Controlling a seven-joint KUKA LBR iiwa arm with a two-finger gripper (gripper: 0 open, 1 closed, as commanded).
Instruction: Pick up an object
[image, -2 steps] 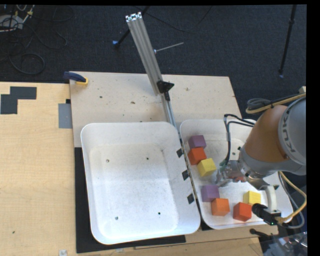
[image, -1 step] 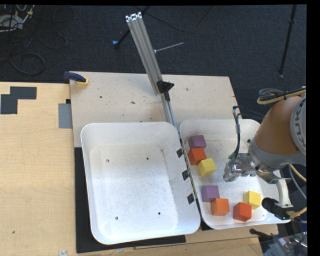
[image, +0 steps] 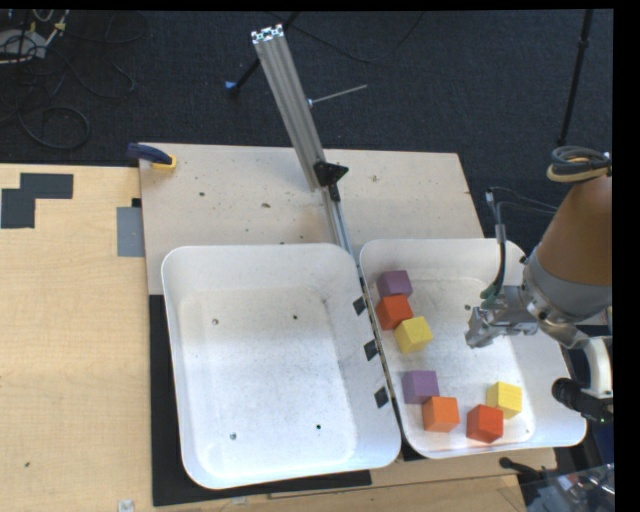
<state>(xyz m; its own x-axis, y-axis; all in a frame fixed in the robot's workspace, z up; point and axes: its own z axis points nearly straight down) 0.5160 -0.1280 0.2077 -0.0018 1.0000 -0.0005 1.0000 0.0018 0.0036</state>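
Several coloured cubes lie in the right bin. By its left wall sit a purple cube, an orange-red cube and a yellow cube, packed close together. Nearer the front are a second purple cube, an orange cube, a red cube and a yellow cube. My gripper hangs over the bin's right middle, above bare floor, to the right of the first yellow cube. Nothing shows between its fingers.
The left bin adjoins the right bin. A slanted aluminium rail rises behind the bins, clamped at the divider. A blue and yellow clamp lies at the board's far left corner. Cables run along the arm at right.
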